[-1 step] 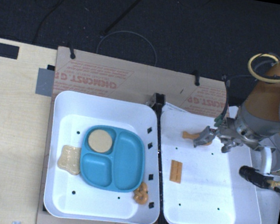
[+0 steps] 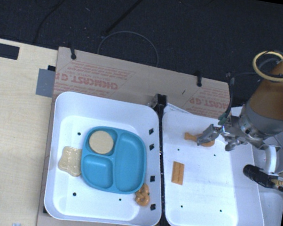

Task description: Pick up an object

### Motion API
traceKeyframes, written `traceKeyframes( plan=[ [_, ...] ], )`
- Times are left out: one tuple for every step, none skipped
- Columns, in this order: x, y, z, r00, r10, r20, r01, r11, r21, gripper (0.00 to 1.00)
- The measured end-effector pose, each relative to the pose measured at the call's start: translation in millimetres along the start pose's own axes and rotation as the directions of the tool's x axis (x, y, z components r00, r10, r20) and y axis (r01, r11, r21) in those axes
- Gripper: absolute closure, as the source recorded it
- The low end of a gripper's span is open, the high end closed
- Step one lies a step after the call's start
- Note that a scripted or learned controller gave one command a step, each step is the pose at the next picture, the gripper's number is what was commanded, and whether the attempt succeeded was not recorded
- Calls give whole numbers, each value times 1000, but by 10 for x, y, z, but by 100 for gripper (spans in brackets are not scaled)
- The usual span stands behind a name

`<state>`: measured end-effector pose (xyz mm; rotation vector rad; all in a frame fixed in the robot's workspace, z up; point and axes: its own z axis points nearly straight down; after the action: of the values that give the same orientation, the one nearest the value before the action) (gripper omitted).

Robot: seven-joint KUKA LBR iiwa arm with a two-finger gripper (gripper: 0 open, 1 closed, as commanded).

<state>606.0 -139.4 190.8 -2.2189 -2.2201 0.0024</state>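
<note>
My claw [image 2: 218, 137] hovers spread apart by the small orange piece [image 2: 199, 140]; it looks light and stiff, so I grip its narrow sides

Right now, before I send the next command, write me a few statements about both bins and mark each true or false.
1. The blue divided plate sits in the right bin. False: it is in the left bin.
2. A round tan piece lies in one compartment of the plate. True.
3. The orange rectangular block lies on the floor of the right bin. True.
4. The end effector hangs over the left bin. False: it is over the right bin's far side, beside a small orange piece.
5. The pale yellowish piece lies on the plate. False: it rests on the bin floor against the plate's left edge.
</note>
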Motion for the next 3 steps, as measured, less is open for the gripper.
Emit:
traceKeyframes(
  plan=[
    [-70, -14, 610, 1000, 1, 0, -1, 1000, 6, 0],
    [-58, -21, 1060, 1000, 1, 0, -1, 1000, 3, 0],
    [-65, -14, 932, 1000, 3, 0, -3, 1000, 1, 100]
  ],
)
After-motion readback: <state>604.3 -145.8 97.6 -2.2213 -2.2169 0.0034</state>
